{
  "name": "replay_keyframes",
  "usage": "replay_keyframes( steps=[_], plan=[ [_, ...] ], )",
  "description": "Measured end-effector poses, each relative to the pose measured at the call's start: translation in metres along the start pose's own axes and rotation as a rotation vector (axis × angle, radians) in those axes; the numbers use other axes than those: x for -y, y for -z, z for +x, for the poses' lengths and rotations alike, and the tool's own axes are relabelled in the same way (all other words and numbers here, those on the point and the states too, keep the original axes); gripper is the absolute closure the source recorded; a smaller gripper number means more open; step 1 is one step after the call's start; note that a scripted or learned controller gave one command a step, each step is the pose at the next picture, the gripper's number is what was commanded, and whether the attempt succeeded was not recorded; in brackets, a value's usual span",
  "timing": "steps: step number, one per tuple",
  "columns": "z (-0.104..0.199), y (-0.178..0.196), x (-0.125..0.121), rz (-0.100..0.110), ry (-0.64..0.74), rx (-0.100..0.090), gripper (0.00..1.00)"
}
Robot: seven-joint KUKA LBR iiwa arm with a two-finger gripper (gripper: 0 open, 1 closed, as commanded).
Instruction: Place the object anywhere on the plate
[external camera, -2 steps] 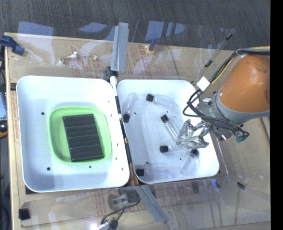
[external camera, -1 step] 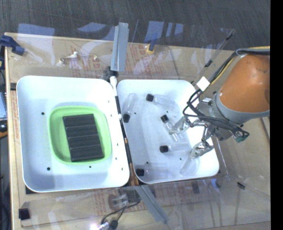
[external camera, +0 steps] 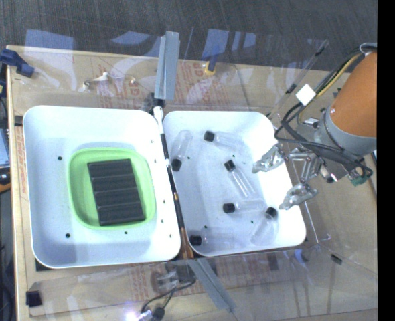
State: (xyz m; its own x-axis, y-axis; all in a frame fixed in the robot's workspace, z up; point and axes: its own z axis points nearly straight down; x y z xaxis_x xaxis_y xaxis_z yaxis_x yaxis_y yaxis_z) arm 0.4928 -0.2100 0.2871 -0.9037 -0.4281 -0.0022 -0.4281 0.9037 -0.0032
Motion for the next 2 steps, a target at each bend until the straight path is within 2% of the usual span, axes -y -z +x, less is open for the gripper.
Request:
replay_keyframes(
  steps=[1, 2],
  plan=[
    [-0.031, 0.038, 0.016, -0.001, -0.023, 0.000, 0.00],
    [-0.075, 0.013, 0.035, -0.001, -0.013, 0.001, 0.00]
  ],
)
